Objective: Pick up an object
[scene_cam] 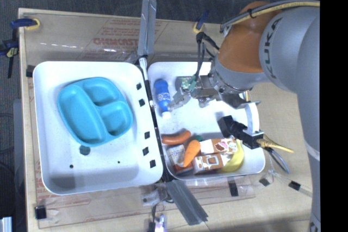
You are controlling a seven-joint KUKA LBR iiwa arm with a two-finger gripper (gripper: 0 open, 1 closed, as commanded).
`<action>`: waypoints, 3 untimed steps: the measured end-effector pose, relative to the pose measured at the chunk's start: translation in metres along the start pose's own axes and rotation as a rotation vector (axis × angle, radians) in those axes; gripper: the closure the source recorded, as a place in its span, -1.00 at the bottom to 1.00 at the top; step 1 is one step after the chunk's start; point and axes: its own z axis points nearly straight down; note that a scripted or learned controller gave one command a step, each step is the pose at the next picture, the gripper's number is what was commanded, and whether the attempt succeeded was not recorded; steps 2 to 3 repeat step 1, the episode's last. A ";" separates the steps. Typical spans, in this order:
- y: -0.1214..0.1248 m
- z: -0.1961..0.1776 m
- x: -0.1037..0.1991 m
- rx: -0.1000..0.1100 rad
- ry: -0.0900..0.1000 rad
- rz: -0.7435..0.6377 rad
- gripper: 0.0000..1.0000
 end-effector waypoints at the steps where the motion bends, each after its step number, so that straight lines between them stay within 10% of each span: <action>1: -0.058 0.143 -0.040 -0.008 -0.001 0.043 -1.00; 3: -0.058 0.143 -0.040 -0.008 -0.001 0.043 -1.00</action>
